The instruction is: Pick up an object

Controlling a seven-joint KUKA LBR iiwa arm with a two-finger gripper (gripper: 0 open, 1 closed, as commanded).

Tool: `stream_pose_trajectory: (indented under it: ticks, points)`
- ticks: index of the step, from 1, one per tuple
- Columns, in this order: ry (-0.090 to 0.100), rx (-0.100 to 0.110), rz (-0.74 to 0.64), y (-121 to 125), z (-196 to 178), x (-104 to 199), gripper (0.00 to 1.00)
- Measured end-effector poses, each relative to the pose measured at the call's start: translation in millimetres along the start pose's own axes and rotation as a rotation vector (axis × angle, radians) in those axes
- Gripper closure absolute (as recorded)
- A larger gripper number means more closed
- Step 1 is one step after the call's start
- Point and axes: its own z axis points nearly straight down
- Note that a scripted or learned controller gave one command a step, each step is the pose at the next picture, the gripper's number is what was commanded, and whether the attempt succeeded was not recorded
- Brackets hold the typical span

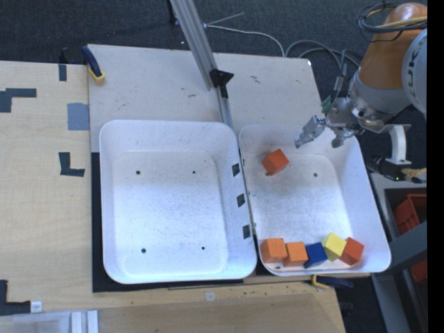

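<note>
We are hovering the gripper (323, 136) over the right bin (365, 186), fingers apparently spread and holding nothing. The orange block (275, 161) is sitting just left; we should be centring above it before descending.

The arm (392, 54) is cut off by the right edge of the picture, so its base cannot be seen. The metal pole (198, 37) leaves the picture at the top edge. The blue block (316, 254) is partly hidden behind the yellow block (335, 245).
</note>
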Motion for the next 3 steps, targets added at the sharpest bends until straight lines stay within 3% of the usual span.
stream_pose_trajectory:
  ticks: [1,2,3]
  points:
    - [-0.002,-0.01,0.0,-34.8,-170.6,7.7,0.0]
    - [0.003,0.007,-0.004,26.0,-63.8,74.0,0.0]
    - [0.002,0.01,0.001,-10.2,14.7,74.4,0.0]
